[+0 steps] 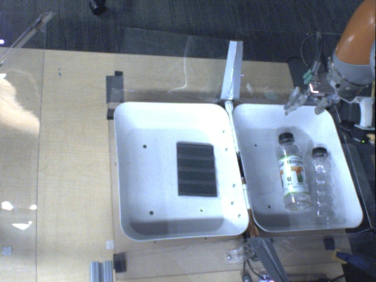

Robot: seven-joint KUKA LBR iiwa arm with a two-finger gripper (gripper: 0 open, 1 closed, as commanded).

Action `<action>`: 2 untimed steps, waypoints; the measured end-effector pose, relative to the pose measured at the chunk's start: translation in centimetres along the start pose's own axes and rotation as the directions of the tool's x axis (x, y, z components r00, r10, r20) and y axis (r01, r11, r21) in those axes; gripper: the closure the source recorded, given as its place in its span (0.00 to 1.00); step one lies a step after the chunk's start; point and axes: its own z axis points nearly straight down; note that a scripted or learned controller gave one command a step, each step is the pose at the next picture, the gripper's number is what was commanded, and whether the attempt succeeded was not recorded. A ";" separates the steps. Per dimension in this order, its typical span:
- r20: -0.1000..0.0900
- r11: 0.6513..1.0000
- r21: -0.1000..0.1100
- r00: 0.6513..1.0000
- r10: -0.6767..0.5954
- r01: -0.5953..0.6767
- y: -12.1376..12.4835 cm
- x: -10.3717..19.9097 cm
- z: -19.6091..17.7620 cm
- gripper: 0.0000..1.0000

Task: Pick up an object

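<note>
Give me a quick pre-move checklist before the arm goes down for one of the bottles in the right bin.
1. Targets present: labelled bottle and clear bottle both lie in the right bin: ok.
2. Gripper over the bin's far rim, not above either bottle: not ok.
3. Finger opening: cannot tell.
4. Room around targets: bottles lie side by side, very close: not ok.
5. Nothing held already: cannot tell.
6. Left bin holds a dark ribbed block, well apart: ok.

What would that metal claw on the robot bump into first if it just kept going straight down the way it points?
Probably bare bin floor: the gripper hangs over the far edge of the right bin, above the labelled bottle and clear bottle. Depth is hard to judge from this slant.
</note>
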 end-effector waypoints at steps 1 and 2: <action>0.001 0.993 -0.005 0.993 0.121 -0.121 -3.3 -4.3 13.0 0.00; 0.002 0.997 -0.002 0.997 0.083 -0.083 -2.9 -3.7 12.2 0.00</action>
